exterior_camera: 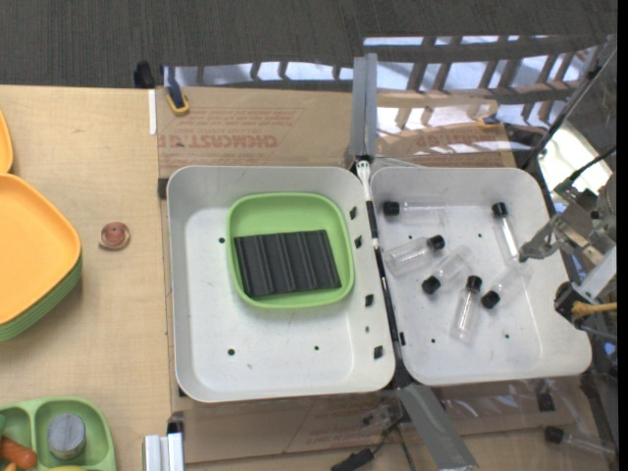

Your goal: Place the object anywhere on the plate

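A green square plate (334, 214) lies in the left white bin (275, 361). On it rests a dark grey ribbed rectangular block (289, 263), lying flat and slightly tilted. The right white bin (510, 356) holds several clear tubes with black caps, such as one tube (463, 310) near the middle and another (504, 232) toward the far right. My gripper (530, 253) reaches in over the right bin's right edge, low beside a clear tube (506, 283). Nothing is visibly held in it.
A stack of orange plates (34, 253) sits on the wooden bench at the far left, with a small red-brown knob (115, 235) beside it. A green compartment tray (44, 435) is at the bottom left. Cardboard (255, 135) lies behind the bins.
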